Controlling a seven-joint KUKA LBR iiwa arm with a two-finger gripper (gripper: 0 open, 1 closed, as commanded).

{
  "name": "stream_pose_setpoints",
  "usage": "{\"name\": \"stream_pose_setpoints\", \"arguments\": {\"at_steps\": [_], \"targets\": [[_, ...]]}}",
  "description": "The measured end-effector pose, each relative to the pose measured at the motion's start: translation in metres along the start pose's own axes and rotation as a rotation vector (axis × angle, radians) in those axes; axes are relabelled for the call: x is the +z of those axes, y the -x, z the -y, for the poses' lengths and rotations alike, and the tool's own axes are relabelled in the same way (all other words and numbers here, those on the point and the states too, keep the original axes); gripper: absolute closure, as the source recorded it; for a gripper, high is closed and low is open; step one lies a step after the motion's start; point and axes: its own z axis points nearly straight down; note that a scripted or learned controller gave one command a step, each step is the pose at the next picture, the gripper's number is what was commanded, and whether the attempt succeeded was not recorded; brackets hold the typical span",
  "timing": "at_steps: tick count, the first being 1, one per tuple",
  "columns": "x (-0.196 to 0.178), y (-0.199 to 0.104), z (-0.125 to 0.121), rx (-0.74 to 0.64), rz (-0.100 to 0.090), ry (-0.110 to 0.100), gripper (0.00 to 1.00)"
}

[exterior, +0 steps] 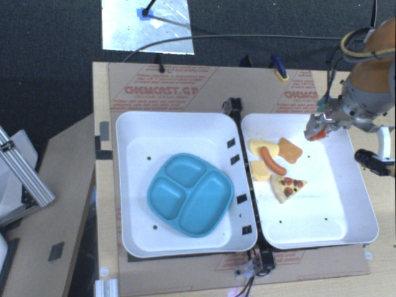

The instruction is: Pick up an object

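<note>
Above the right bin's [362, 184] far corner, the gripper [317, 132] hovers; its grip cannot be told.

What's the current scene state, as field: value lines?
left bin: blue divided plate
right bin: hot dog, pizza slice, orange food piece, yellow pieces
pincer: above right bin's far edge, something red-orange at its tip
grasp: cannot tell
arm: enters from right

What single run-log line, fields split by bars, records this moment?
arm: over right bin's far right corner | gripper: near something red | toy food: hot dog, pizza slice in right bin | blue divided plate: left bin
</note>
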Motion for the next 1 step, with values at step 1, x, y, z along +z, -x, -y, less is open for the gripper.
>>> {"name": "stream_pose_setpoints", "arguments": {"at_steps": [1], "targets": [[-0.0468, -0.0001, 0.0052, -0.001, 0.000, 0.000, 1.00]]}}
